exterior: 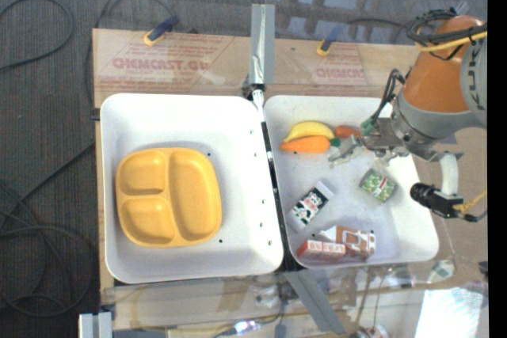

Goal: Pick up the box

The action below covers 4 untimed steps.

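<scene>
Inside right bin (405,224) lie brown box (337,245), banana (309,129), carrot (307,144), beside spread, empty fingers (342,157); left bin (238,131) holds yellow tray (168,195).

— What does the arm (444,113) look like?
— Rounded grey casing, with a broad glossy orange band (438,79) above the wrist.
— Any cabling?
— Black cables (424,24) loop over the orange part, and thin dark wires (390,95) run down its side.
— And the gripper (348,149)?
— Bare silvery metal, slim and angular. Dark lettering (475,83) marks the grey shell, cut off at the edge.
</scene>
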Each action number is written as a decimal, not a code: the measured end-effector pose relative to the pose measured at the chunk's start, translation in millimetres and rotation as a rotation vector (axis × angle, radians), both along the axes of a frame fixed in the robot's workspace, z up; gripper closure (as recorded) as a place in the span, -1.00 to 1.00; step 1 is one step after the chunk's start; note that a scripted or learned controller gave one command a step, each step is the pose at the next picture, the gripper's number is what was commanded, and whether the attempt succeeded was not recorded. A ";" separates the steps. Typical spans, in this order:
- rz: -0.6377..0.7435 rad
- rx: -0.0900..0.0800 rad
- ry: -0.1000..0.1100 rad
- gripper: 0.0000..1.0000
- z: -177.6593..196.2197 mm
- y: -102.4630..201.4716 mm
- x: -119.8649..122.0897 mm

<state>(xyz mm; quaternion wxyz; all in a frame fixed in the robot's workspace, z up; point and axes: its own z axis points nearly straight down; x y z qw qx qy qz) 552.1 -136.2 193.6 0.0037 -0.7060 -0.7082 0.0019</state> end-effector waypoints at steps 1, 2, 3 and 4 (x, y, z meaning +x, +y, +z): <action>-0.022 -0.003 -0.014 -1.00 -106.9 -22.6 -59.9; -0.260 -0.007 -0.017 -1.00 -106.4 32.1 -16.8; -0.275 -0.005 -0.023 -1.00 -105.9 11.6 -62.8; -0.620 0.015 -0.008 -1.00 -105.9 -59.5 -56.1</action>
